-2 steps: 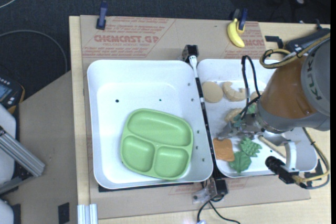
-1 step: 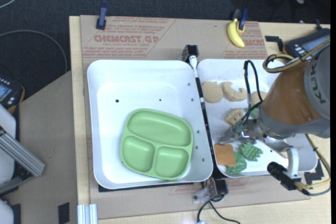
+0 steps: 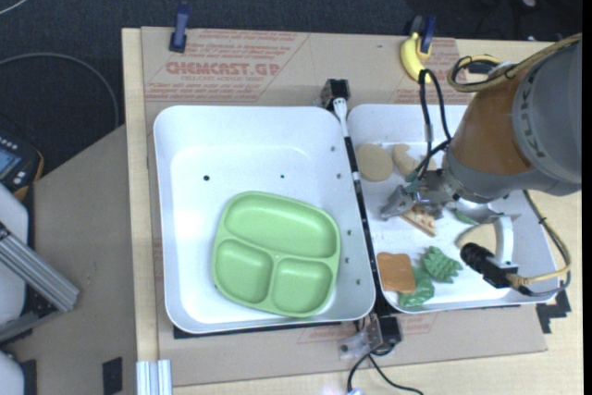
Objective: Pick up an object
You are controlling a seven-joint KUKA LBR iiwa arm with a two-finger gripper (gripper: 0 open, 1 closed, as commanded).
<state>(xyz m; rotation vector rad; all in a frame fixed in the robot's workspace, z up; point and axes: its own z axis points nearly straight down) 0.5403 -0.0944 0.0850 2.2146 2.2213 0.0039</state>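
My gripper (image 3: 408, 201) is low in the right bin (image 3: 518, 291), near its left-centre, at the end of the grey and orange arm coming in from the right. Just under and to its right lies a small tan and brown wedge-shaped food toy (image 3: 425, 220), partly hidden by the gripper. Behind it sit a round beige piece (image 3: 374, 162) and a paler piece (image 3: 404, 159). Toward the front lie an orange toast-like slab (image 3: 396, 271), a green leafy toy (image 3: 440, 264) and another green piece (image 3: 417, 293).
The left bin (image 3: 185, 153) holds a green divided plate (image 3: 276, 253). A black divider rail (image 3: 352, 171) runs between the bins. A black cable loops from the arm over the right bin's front right. A yellow clamp (image 3: 413, 54) and a blue clamp (image 3: 179, 28) sit on the bench's far edge.
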